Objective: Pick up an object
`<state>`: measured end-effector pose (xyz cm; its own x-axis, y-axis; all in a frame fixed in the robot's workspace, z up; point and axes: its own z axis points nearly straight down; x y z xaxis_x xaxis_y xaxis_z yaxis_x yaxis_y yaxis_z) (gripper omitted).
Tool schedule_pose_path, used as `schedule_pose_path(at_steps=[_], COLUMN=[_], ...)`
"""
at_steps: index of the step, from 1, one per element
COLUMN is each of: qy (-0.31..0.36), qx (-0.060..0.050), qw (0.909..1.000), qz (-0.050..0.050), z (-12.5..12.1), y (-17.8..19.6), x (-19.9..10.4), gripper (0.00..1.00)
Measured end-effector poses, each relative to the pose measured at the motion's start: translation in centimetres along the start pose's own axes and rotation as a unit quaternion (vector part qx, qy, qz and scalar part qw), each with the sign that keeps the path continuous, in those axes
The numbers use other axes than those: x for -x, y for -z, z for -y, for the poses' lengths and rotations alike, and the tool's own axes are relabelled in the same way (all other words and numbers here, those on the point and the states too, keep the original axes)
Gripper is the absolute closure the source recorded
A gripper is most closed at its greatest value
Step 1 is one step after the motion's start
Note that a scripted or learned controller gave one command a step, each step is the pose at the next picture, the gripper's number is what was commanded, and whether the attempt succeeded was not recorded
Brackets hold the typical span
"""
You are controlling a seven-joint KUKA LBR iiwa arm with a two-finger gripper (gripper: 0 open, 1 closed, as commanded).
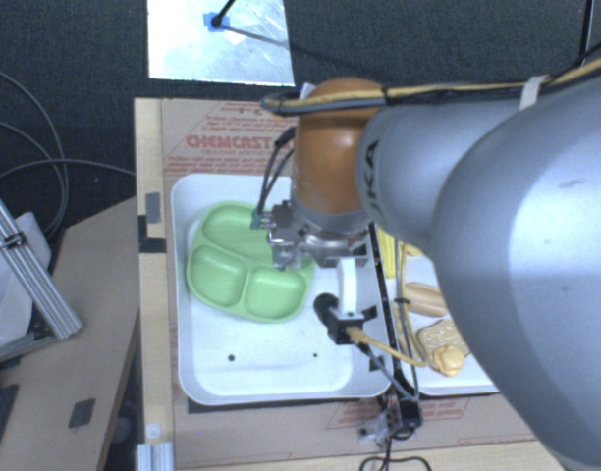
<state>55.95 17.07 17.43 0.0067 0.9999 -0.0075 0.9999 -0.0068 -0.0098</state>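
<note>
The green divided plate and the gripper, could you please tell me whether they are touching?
Cannot tell. In the camera view the gripper overlaps the right edge of the green divided plate, but the wrist hides any contact or gap.

The table carries a brown printed cardboard sheet, and on that sheet sit two white bins side by side: the left bin and the right bin, their rims touching.

Dark speckled floor; shiny foil sheet; cardboard bench.
</note>
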Motion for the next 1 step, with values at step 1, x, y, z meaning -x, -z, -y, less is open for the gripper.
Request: schedule_pose_path(at_steps=[1], qy=[-0.001], qx=[0.008], qw=[1.0], qz=[-0.002], z=[-5.07], y=[3.14], x=[10.07], gripper=[1.0])
